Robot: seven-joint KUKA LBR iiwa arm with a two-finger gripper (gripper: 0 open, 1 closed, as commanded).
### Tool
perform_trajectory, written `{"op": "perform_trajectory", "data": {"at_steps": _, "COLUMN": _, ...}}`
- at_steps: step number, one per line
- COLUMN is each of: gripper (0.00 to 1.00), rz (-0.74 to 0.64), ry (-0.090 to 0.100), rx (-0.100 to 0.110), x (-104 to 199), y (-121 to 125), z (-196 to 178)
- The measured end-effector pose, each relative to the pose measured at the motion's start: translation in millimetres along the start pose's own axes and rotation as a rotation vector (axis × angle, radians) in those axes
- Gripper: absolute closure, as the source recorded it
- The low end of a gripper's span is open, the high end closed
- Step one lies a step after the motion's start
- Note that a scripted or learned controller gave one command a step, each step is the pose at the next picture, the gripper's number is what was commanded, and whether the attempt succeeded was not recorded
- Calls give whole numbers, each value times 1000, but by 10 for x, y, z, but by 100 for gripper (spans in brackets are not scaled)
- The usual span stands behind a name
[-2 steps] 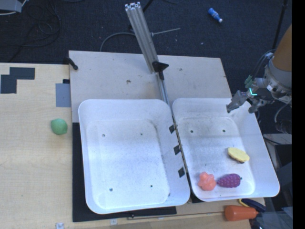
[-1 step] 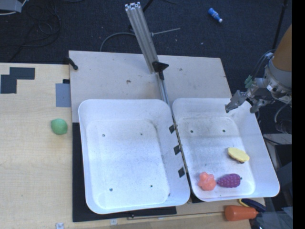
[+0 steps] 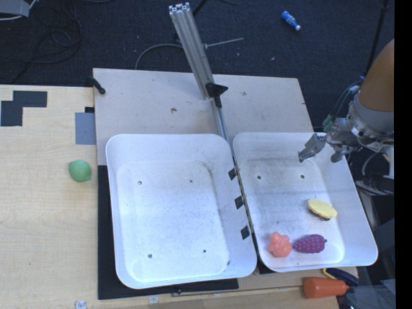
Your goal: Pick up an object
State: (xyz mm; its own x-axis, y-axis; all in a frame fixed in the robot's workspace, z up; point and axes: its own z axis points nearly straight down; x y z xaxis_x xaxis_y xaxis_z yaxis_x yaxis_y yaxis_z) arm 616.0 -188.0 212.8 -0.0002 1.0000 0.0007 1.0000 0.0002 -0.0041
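Two-finger gripper (image 3: 324, 150) spread open, holding nothing, over right white bin's (image 3: 360, 237) far rim; yellow lump (image 3: 321, 208), purple cluster (image 3: 309, 243), pink lump (image 3: 279, 244) near front edge.

Scuffed white plastic bins (image 3: 129, 153) on pale wood bench (image 3: 38, 211).

Dark carpet floor (image 3: 129, 24) (strewn with cables (image 3: 154, 50)) behind pale wooden bench (image 3: 45, 237).
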Motion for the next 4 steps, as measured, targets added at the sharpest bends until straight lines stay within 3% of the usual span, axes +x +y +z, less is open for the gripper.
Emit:
{"op": "perform_trajectory", "data": {"at_steps": 2, "gripper": 0, "rz": -1, "ry": 0, "rx": 0, "x": 67, "y": 80, "z": 975}}
{"op": "perform_trajectory", "data": {"at_steps": 3, "gripper": 100, "rz": -1, "ry": -1, "rx": -4, "x": 59, "y": 90, "z": 844}}
{"op": "perform_trajectory", "data": {"at_steps": 4, "gripper": 100, "rz": 0, "ry": -1, "rx": -7, "x": 135, "y": 135, "z": 374}}
